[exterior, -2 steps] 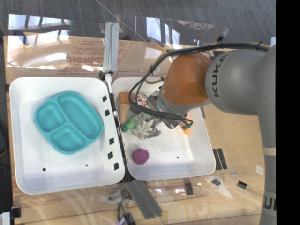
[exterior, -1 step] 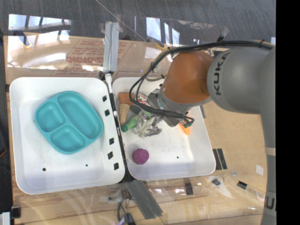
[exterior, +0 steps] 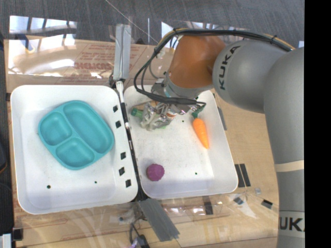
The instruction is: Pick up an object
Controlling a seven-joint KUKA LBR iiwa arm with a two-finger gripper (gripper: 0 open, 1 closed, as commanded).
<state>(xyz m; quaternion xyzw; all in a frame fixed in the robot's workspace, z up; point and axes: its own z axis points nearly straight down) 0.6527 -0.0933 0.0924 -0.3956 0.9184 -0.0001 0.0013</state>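
Two bins on the surface; pincer [exterior: 158,115] down at the right bin's [exterior: 220,177] far-left corner over a greenish object [exterior: 138,111], grip unclear; looks like grasp stage; carrot [exterior: 201,132], purple ball [exterior: 155,171] lie apart; next needs a lift check.

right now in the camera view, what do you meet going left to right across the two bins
teal divided plate → purple ball → pincer over the green item → carrot
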